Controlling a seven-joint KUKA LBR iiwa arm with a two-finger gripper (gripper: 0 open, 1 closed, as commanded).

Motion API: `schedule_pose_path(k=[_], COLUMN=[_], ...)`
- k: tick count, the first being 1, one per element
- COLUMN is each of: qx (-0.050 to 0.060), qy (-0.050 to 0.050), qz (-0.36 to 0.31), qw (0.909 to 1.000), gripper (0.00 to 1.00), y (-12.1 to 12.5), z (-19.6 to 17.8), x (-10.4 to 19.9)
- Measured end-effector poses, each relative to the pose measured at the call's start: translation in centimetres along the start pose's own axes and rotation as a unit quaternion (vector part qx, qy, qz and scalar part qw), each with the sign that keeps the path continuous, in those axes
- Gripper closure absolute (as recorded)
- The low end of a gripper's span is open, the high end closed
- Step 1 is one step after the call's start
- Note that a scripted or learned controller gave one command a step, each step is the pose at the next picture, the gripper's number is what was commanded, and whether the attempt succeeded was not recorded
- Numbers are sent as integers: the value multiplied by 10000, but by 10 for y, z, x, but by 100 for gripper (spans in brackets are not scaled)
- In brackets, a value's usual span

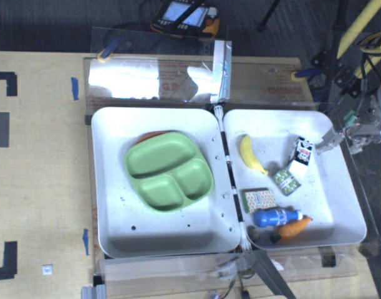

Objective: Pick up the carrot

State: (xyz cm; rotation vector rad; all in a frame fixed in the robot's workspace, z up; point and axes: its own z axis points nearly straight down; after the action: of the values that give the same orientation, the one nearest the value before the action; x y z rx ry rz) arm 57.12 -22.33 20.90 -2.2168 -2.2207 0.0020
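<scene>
Lying in the right bin: the small orange tapered carrot (294,228), on its side close to the front wall of the shallow white right bin (340,198), thick end pointing toward the bin's right.
Carrot's nearest neighbour: a blue plastic bottle with a white cap (276,217), also on its side, touching or all but touching the carrot along its upper left edge.
Just behind the bottle: a flat square packet with a speckled green and white print (260,199).
Middle of the bin: a smaller green patterned packet (287,181), tilted, with a black and white little carton (302,151) just beyond it.
Back left of the bin: a yellow banana (252,154), curved, lying apart from the rest.
Pincer: the grey two-finger gripper (337,138) hangs over the bin's right rim, well apart from the carrot; from where I stand I cannot tell whether it is spread or closed, and nothing is visibly in it.
Left bin: the other shallow white bin (109,167) holds a light green plastic divided plate (170,170), with a sliver of something orange showing at its back edge.
</scene>
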Motion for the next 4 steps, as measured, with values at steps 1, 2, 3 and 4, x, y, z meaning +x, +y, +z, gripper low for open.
schedule_pose_path(k=[1, 2, 3, 4], qx=[-138, -183, -6, -34], qy=[-33, -149, -9, -3], qz=[-118, -68, 1857, 952], qw=[9998, 9997, 9826, 9954], gripper=[0, 100, 100, 100], y=[-53, -53, -91, -90], z=[66, 53, 1, 123], x=[2, -10, 0, 21])
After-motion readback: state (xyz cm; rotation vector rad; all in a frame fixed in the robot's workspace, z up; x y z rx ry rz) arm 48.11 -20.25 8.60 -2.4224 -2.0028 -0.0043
